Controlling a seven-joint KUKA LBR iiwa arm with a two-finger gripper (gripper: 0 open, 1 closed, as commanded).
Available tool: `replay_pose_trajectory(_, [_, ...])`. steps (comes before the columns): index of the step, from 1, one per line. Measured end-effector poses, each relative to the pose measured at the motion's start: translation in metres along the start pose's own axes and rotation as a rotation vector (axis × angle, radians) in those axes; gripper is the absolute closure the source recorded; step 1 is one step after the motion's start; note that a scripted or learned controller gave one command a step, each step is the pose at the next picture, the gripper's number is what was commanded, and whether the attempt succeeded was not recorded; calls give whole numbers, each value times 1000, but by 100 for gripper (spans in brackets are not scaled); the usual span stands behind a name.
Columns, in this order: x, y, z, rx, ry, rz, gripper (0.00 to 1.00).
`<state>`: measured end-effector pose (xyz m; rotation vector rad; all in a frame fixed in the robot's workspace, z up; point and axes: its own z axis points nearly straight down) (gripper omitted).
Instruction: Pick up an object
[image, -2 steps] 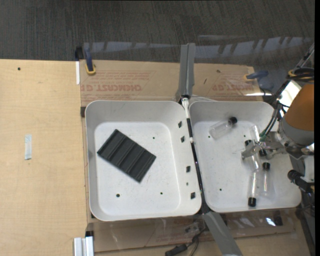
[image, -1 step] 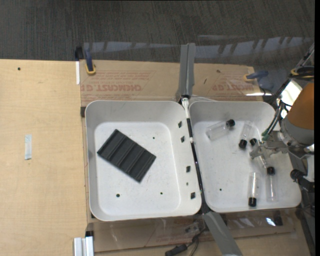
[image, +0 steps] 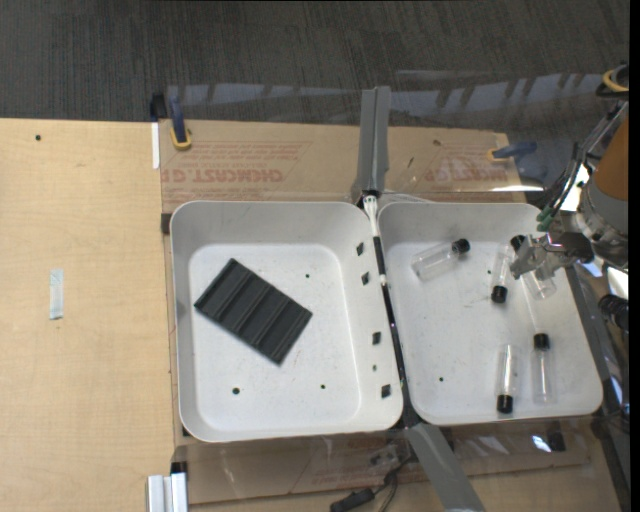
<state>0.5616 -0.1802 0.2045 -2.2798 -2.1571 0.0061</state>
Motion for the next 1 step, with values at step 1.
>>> replay_pose_trajectory(1, [79,23,-19,0,0,-84,100])
